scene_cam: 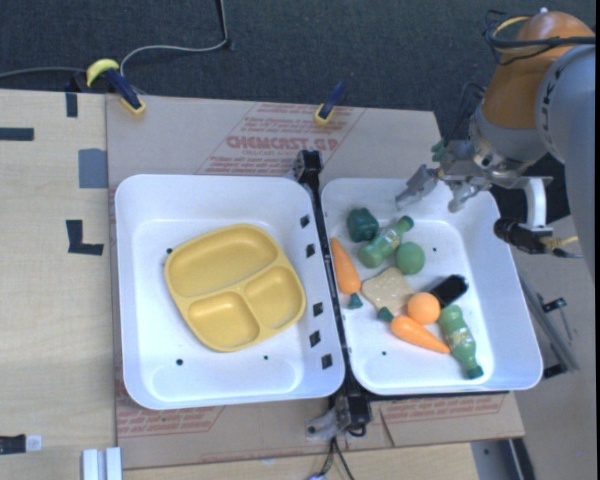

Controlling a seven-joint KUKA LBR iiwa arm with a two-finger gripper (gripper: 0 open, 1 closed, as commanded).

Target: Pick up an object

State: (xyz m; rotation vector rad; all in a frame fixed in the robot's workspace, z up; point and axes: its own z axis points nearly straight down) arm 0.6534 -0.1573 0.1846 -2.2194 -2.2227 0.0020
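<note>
A: Fingers first?

B: Gripper (439, 186) hangs over the back-right part of the right bin (520, 353), near its far rim. Two grey fingers (416, 183) spread apart, fairly wide, nothing btw them. Not touching any item. Grey arm w/ the orange band (533, 43) comes in from the right.

A: Where's the stuff to pick?

B: All in the right bin, left-centre to front. Closest to the gripper: a dark green piece (361, 223), w/ a pale green bottle (383, 243) touching it and a round green ball (410, 258) just beside that. Then a carrot (345, 266) along the left wall, a cream slab (385, 289), an orange ball (423, 307), a black object (449, 289), a second carrot (419, 335), a second green bottle (459, 340) near the front-right.

A: Count?

B: 2 carrots, 2 bottles, 2 balls (1 green, 1 orange), 1 dark green piece, 1 slab, 1 black thing. 9 approx; small bits by the slab too blurred to tell.

A: Other bin?

B: Left bin (140, 368) holds 1 yellow tray (235, 286), 3 compartments, lying at an angle.

A: Surface, surroundings?

B: 2 white bins side by side on printed cardboard (270, 143) over a light wood bench (35, 298) w/ dark tape marks. 2 yellow-blue clamps (115, 80) at the cardboard's far edge. Dark carpet (330, 18) beyond, 1 cable across it.
</note>
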